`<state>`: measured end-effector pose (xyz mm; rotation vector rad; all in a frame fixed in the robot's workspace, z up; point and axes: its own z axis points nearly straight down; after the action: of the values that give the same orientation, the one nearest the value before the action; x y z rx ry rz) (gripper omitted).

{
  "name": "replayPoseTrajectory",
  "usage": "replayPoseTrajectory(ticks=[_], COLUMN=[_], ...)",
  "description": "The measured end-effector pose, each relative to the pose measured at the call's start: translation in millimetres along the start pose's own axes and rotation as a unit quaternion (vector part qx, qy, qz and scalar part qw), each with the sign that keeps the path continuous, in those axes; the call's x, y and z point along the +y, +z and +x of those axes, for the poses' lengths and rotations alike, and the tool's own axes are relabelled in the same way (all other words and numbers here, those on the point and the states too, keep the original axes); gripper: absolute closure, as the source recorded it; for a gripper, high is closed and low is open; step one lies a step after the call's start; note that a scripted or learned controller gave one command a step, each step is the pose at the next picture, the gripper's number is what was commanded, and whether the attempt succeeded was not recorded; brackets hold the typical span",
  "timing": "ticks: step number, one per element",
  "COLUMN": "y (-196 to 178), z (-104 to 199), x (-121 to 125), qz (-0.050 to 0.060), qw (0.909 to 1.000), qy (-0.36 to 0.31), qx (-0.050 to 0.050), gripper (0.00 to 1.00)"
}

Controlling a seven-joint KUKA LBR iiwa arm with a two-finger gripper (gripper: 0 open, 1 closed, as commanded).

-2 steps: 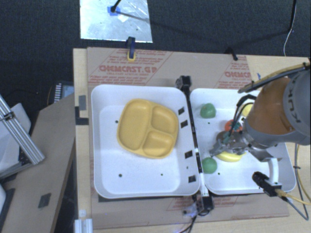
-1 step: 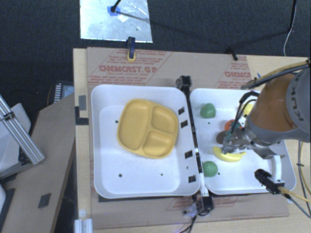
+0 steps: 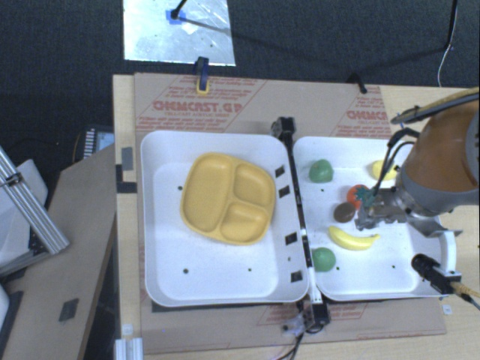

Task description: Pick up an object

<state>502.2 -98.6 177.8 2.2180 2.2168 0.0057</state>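
You can't tell the gripper [image 3: 365, 214] state; crowding the brown ball [image 3: 343, 213] and banana [image 3: 353, 238] at its nine and six o'clock risks a miss.

- A yellow banana [image 3: 353, 238] is lying flat in the right bin, curved ends turned upward in view.
- Two round green objects are sitting there: one [image 3: 321, 171] near the top left, one [image 3: 324, 259] near the bottom left.
- A brown round object [image 3: 343, 213] and an orange-red object [image 3: 355, 195] are being seen just above the banana.
- A yellow object [image 3: 378, 170] is being partly hidden.
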Motion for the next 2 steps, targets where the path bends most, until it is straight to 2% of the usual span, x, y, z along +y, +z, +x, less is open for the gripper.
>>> replayPoseTrajectory(ticks=[2], y=[-110.6], z=[-9.8], x=[6.7], qz=[-0.001], qw=[1.0], qy=[-0.003], qx=[0.0], gripper=[1.0])
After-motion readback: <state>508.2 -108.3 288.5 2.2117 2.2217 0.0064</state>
